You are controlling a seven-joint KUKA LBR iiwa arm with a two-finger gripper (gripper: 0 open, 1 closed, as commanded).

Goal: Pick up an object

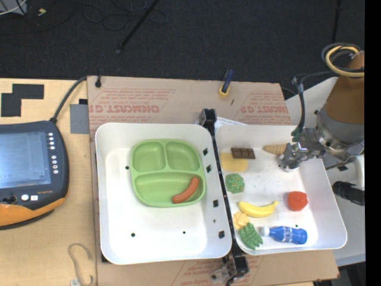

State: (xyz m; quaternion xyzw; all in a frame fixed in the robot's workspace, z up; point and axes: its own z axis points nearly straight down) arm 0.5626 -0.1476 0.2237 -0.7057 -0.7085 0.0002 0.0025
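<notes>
Two white bins sit side by side on my bench, and my arm (pixel 344 109) reaches in from the right over the right bin (pixel 333 219). I see the gripper (pixel 292 158) near that bin's upper right part, hanging just below an ice cream cone (pixel 275 149) that lies on its side by the far wall. I cannot tell from this angle whether the jaws are spread or pressed together; the metal parts blur into one dark cluster, and I see nothing between them.

Candidates for picking lie scattered across the right bin. A chocolate bar (pixel 243 154) rests near the far wall, left of the cone, with a pale yellow block (pixel 234 162) just beside it and a green broccoli-like piece (pixel 234 183) below that. A banana (pixel 258 208) lies near the middle of the bin, a red tomato-like object (pixel 297 201) to its right, well apart from the gripper. Toward the near wall I see a blue bottle (pixel 287 235) on its side, and a green leafy piece (pixel 250 236) touching its cap end.

The left bin (pixel 113 219) holds a green divided plate (pixel 161 171), and a sausage (pixel 186 190) lies tilted in its large near compartment. A teach pendant (pixel 30 165) rests on the bench at the far left.
</notes>
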